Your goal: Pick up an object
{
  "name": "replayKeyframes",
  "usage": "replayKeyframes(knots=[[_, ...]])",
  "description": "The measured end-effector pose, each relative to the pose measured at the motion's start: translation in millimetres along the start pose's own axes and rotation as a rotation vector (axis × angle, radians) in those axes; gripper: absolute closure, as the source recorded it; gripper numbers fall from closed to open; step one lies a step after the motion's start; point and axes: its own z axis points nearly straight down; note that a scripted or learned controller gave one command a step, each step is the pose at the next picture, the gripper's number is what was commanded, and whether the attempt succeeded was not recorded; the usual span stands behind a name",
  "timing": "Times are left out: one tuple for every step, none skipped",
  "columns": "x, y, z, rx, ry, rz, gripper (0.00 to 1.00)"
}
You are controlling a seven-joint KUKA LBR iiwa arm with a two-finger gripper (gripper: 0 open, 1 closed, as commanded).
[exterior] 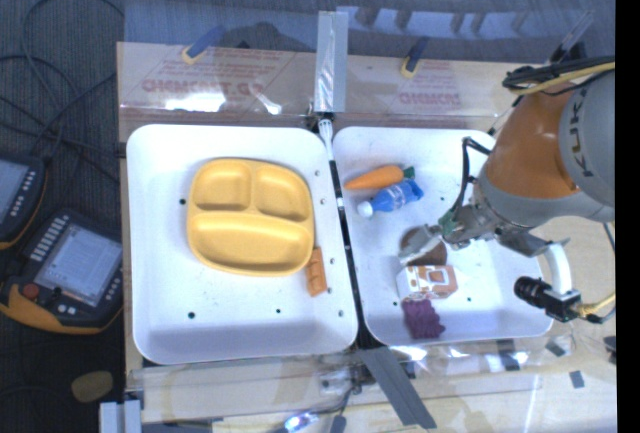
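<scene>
- Task objects all in right bin [500, 326], clustered left of centre
- Carrot [374, 178] lying near upper left of that bin, green top pointing right
- Small bottle [391, 199] with blue label and white cap just below carrot, tilted, nearly touching it
- Brown-grey item [421, 242] near bin middle, just beside gripper tip; identity unclear
- White packet with brown print [429, 280] directly below that item
- Purple lump [424, 319] below packet, touching or just beside it, close to bin's near wall
- Gripper [452, 224] low over bin middle, right next to brown-grey item; fingers hidden under wrist housing, so opening can't be read and can't tell whether anything is gripped
- Arm [545, 161] coming in from right, orange band above wrist, over bin's right half; black cable and small black fitting hanging near right rim
- Left bin [160, 321]: yellow divided plate [250, 216] sitting roughly centred, three compartments
- Small orange piece [316, 273] just beside plate's lower right edge, near divider between bins
- Bench around bins: clear sheeting with red print behind, handheld pendant [60, 266] and cables on floor far left
</scene>
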Motion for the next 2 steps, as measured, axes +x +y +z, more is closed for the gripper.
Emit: replayKeyframes(knots=[[-10.9,-15.2,-35.4,-0.001,0.000,0.039,0.00],[-18.4,-4.4,32.0,-0.003,0.001,-0.228,0.00]])
